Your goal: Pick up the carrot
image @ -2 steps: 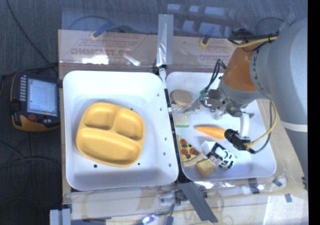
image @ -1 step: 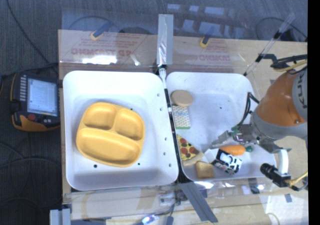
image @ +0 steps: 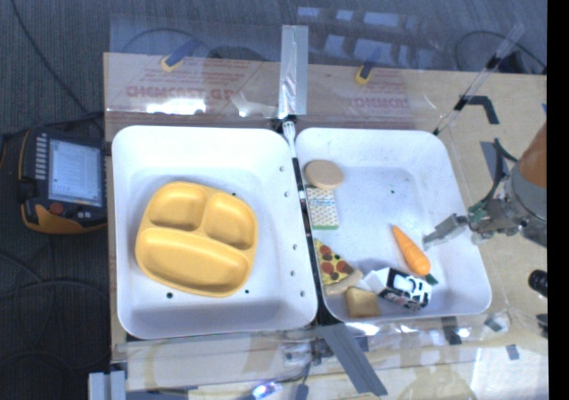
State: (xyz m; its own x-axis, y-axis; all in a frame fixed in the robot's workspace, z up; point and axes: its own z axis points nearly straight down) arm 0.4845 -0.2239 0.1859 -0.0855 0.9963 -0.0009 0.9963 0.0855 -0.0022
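Legible markings, one item: red printed lettering on the clear sheet (image: 191, 87) at the back of the counter (image: 507, 114), seen reversed and too faint to make out. Repeated on the right-hand sheet (image: 373, 98). Small packet (image: 323, 209) in the right bin (image: 444, 158): print present, unreadable.

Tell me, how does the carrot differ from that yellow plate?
The carrot is orange, slim and tapered; the yellow plate is broad, rounded and split into three compartments. The carrot lies in the right bin among other small items, while the plate sits alone in the left bin. Both lie flat.
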